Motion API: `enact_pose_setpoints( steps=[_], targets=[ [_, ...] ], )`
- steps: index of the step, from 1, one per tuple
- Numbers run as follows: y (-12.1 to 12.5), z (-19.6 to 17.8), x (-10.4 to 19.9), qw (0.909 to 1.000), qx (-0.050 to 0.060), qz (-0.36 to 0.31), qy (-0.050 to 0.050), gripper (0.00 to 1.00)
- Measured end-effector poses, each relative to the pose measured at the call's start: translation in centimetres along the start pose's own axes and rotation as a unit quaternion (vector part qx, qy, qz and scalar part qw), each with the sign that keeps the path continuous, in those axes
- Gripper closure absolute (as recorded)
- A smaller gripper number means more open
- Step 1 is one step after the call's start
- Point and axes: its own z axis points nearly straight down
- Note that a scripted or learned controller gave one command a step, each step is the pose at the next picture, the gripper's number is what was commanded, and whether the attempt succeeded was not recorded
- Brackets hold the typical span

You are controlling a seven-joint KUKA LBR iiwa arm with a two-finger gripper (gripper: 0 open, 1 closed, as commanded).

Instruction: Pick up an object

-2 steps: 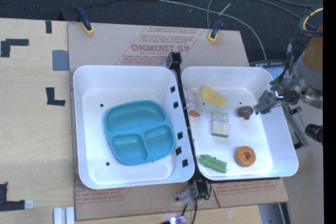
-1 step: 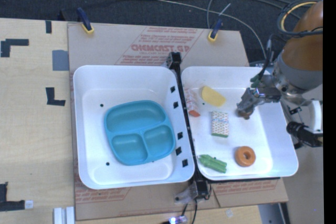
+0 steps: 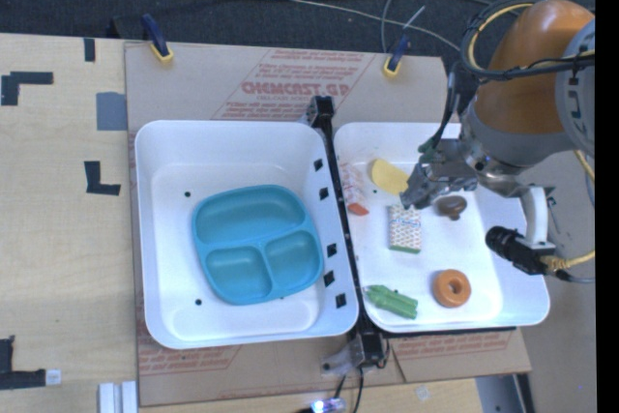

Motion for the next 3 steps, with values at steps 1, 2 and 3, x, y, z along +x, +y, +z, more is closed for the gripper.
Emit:
enact_pose_setpoints(
  steps=[1,2,3],
  targets=[
    [0.3,0.3,5.7,1.0,0.0,-0.001,0.0,1.0],
    [1.1,2.2,10.1,1.0,0.001,0.0,0.0,1.0],
    [2.2,2.3,14.5,1.0,0.001,0.0,0.0,1.0]
  ],
)
